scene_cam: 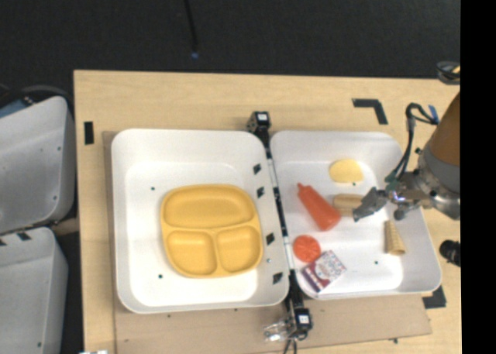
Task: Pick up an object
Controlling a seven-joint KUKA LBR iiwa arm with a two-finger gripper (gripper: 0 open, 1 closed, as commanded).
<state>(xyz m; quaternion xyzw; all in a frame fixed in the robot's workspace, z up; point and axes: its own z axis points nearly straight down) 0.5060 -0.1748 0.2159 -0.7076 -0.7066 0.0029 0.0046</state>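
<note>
My gripper hangs over the right part of the right bin, open, with nothing between its fingers. Just left of it lies a tan stick, and beside that a red bottle set at a slant. A pale yellow rounded piece rests farther back. A tan cone-like piece lies below the gripper, near the bin's right wall. A red disc and a small printed packet sit at the bin's front left.
The left bin holds a yellow divided plate. A ridge with black clips separates the two bins. The arm's orange band rises at the right edge. Grey casings stand left of the bench.
</note>
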